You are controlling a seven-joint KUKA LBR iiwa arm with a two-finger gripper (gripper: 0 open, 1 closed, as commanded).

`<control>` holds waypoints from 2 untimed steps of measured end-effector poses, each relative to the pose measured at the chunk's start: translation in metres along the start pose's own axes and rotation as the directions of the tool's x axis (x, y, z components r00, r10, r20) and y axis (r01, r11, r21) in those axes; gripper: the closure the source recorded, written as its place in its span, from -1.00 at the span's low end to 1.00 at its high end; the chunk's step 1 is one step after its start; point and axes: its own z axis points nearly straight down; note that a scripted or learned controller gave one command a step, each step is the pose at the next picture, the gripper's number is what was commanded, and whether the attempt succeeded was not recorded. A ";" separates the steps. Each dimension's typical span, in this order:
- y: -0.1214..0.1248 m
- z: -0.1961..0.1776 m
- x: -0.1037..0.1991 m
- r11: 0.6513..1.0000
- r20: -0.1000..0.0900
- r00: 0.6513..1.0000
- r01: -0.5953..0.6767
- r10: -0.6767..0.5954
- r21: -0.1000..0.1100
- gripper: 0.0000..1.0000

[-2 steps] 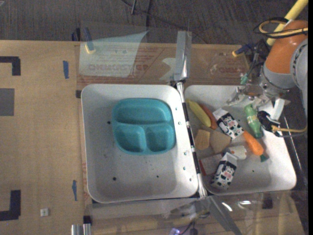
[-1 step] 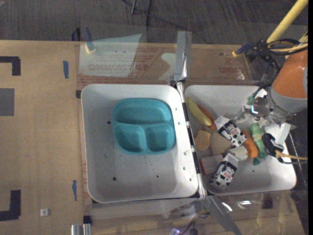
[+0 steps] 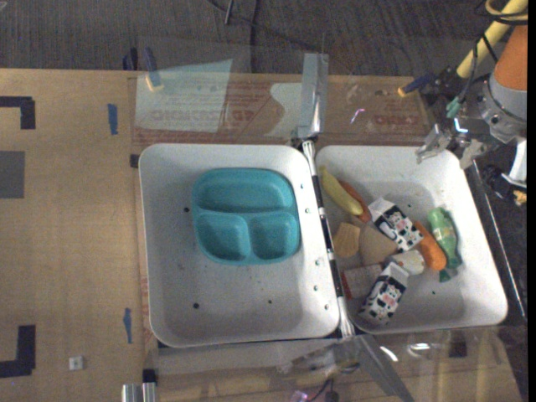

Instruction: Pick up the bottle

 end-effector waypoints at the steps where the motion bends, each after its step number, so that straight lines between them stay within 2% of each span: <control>1: -0.023 0.107 -0.007 0.979 -0.001 0.979 0.203 -0.203 -0.001 -1.00; 2: -0.052 0.112 -0.013 0.982 -0.007 0.982 0.188 -0.189 -0.016 -1.00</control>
